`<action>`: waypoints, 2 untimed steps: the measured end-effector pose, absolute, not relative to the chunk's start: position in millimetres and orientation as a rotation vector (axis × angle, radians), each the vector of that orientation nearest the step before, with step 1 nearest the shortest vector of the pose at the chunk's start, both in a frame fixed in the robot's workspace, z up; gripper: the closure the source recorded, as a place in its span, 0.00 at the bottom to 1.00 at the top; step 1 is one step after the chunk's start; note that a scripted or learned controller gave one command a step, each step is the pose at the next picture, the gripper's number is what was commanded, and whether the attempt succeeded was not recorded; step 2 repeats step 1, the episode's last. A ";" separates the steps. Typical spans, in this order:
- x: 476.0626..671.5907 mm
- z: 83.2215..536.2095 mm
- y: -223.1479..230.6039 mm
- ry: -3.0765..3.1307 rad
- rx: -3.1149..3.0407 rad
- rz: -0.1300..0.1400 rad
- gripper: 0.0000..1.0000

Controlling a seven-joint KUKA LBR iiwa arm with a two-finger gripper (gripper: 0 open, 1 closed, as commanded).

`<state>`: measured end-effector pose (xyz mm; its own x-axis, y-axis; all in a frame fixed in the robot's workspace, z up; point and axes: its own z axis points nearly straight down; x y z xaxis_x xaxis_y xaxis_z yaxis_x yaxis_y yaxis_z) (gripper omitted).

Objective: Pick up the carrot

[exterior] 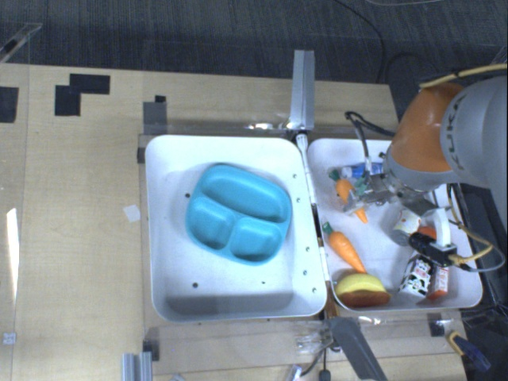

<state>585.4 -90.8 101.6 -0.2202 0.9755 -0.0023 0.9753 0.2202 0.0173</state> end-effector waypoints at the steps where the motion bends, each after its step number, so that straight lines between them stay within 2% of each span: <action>1: 612.5 186.5 -16.1 2.562 1.808 0.007 1.00; 2: 612.5 186.5 -16.1 2.562 1.808 0.007 1.00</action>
